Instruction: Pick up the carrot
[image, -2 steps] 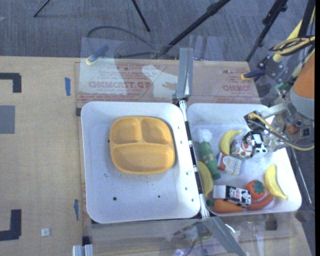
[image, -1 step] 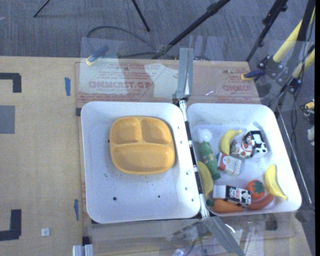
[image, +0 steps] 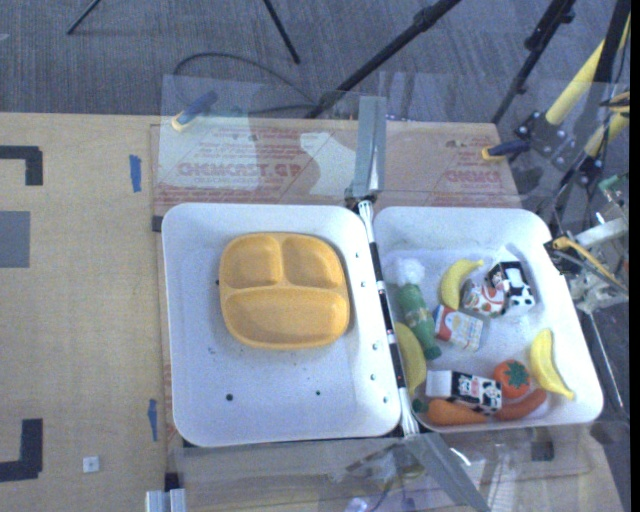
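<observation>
The flat brown cardboard sheet (image: 250, 165) behind the two bins carries reddish printed lettering, seen upside down and mirrored through clear plastic, too blurred to make out; a second reddish line on the cardboard's right part (image: 470, 175) is likewise illegible; the small cartons' (image: 462, 327) printing in the right bin is too small to read.

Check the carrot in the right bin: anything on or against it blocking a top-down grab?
Yes. The carrot lies along the right bin's front wall, with a small carton against its upper side and a tomato close by. Its top looks exposed.
</observation>
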